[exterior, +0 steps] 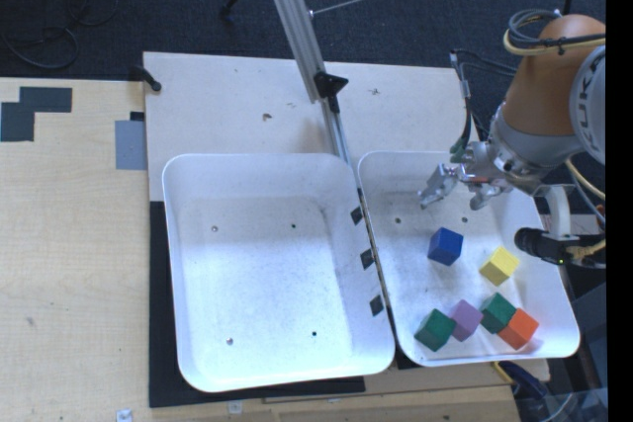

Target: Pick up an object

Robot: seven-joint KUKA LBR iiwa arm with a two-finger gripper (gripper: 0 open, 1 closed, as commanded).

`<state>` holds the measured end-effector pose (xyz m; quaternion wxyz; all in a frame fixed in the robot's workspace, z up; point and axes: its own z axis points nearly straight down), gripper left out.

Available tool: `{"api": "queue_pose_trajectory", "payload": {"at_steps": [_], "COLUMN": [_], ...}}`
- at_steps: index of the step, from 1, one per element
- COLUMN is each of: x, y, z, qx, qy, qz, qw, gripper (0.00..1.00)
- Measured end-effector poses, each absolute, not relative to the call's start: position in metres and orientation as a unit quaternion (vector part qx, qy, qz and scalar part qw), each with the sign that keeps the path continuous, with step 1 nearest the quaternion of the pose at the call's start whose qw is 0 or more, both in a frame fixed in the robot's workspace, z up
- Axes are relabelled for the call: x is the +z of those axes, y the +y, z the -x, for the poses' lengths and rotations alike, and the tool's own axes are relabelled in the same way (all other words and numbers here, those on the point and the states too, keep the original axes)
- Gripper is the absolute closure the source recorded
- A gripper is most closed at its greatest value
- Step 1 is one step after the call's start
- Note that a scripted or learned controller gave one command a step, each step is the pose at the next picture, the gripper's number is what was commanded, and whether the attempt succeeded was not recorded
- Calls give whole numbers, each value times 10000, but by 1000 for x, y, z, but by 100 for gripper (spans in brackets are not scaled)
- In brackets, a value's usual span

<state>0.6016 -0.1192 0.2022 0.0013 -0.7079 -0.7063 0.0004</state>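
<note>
Several small blocks lie in the right bin (396, 311): a blue cube (445, 246), a yellow cube (499, 266), a green block (433, 328), a purple block (466, 319), a dark green block (497, 311) and an orange block (519, 328). My gripper (457, 191) hangs over the bin's far part, above and behind the blue cube. Its two fingers (432, 192) are spread apart with nothing between them.
The left bin (267, 272) sits beside the right one, split by a ridge with black clips (367, 258). A slanted aluminium bar (297, 25) rises behind the bins. A black fixture (549, 244) reaches in at the right bin's right edge.
</note>
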Motion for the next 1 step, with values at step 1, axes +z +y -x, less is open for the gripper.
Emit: {"api": "queue_pose_trajectory", "payload": {"at_steps": [1], "x": [90], "y": [-139], "z": [-585], "qx": [3], "qy": [-7066], "qz": [7076], "qw": [-17], "gripper": [0]}}
